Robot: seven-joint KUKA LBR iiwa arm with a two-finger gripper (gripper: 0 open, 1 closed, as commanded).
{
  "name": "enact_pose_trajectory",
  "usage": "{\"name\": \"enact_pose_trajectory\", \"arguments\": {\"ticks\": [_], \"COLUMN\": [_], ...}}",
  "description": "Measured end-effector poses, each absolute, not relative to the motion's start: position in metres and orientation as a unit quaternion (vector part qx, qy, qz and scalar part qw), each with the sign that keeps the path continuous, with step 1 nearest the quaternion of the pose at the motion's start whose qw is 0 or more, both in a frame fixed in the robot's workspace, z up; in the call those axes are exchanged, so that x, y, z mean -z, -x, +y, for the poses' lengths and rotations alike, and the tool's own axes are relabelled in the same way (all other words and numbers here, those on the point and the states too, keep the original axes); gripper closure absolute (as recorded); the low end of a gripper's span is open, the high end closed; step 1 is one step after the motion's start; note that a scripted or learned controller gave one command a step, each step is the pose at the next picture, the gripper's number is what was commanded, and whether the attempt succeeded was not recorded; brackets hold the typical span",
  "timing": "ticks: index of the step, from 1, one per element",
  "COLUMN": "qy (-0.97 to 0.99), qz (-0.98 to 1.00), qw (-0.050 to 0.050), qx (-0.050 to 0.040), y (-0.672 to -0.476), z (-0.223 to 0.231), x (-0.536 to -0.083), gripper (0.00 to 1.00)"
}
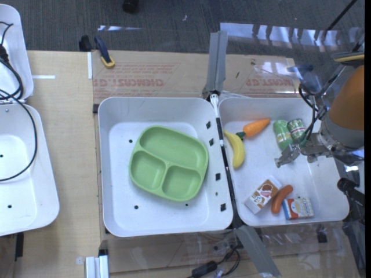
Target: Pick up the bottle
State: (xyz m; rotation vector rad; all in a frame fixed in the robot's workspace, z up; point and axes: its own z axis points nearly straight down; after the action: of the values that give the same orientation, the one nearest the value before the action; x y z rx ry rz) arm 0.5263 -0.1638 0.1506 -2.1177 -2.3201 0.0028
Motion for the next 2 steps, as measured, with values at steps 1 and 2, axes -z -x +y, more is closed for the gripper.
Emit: {"name": "enact_pose_trajectory", "arguments": {"ticks": [1, 2], "qy": [0.702, 0.700], "qz": [-0.712, -0.714], "qw": [0.000, -0.001], "qx": [-0.0009, -0.0010], "y": [-0.5839, -0.5847], "z": [-0.1965, -0.1957], "x": [-0.0918, -0.1013], "gripper": [0.00, 1.00]}}
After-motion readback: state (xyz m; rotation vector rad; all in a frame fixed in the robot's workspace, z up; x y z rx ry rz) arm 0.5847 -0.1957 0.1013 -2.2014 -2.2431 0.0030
